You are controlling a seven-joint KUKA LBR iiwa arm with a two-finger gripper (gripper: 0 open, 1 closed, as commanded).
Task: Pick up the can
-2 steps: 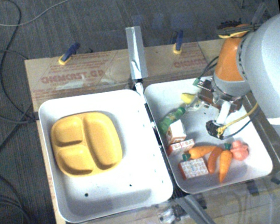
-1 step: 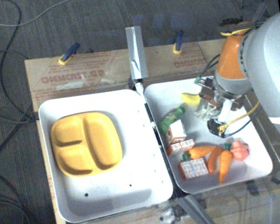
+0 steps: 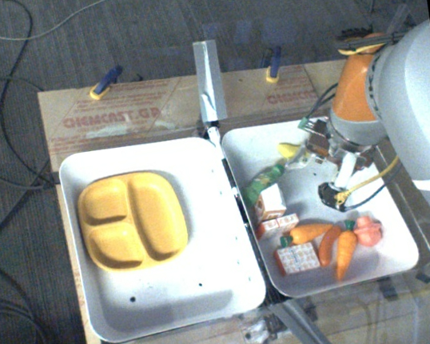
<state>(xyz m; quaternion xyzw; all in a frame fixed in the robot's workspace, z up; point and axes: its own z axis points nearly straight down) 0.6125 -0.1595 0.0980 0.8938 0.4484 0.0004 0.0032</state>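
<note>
Can [image 3: 277,224]: seemingly the small red-and-white item lying lower centre by the right bin's [image 3: 390,257] left wall, beside a carrot [image 3: 309,232]; probably light, stiff, slick, roll-prone, so grasp across its body; gripper [image 3: 318,145] up-right, state indeterminable.

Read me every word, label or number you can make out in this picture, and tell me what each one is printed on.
Nothing can be quoted with confidence.
Cardboard sheet, behind the left bin: red print, too blurred to read.
Same cardboard, behind the right bin: more red print, also blurred.
Red-patterned box in the right bin: markings too small to read.
Smaller box beside it: too small as well.
</note>
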